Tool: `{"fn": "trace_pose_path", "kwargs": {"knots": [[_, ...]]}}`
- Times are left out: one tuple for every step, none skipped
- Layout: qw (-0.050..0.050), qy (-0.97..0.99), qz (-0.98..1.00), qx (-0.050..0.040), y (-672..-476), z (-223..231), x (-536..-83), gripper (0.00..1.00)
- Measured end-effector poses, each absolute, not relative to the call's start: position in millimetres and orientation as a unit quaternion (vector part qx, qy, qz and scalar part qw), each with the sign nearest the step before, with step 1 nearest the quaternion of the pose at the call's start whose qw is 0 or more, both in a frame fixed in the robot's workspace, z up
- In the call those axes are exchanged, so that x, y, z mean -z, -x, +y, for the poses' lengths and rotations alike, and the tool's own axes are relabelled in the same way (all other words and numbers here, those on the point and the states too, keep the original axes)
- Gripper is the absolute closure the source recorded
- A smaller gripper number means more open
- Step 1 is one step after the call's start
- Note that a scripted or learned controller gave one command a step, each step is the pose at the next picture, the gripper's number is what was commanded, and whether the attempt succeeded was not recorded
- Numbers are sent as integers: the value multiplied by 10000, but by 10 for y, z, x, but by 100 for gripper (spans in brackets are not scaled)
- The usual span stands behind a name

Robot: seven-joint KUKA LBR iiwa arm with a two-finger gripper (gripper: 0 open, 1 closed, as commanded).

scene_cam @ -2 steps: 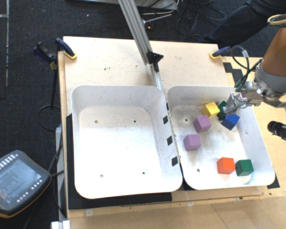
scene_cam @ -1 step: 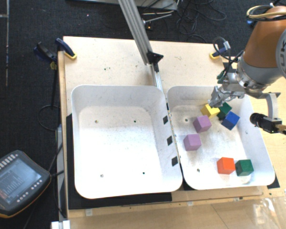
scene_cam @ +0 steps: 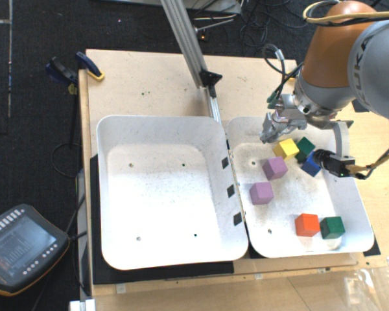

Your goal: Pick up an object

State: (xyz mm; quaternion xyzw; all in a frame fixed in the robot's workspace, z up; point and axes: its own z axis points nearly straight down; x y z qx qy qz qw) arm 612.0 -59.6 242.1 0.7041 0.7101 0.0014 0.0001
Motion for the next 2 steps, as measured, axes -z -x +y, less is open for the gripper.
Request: {"fn": "trace_pose_path", "kwargs": {"knots": [[-7,-7043,7099,-3,-6195,-83,-2306,100],[1,-7043,7099,-19,-6324,535,-2380,100]]}}
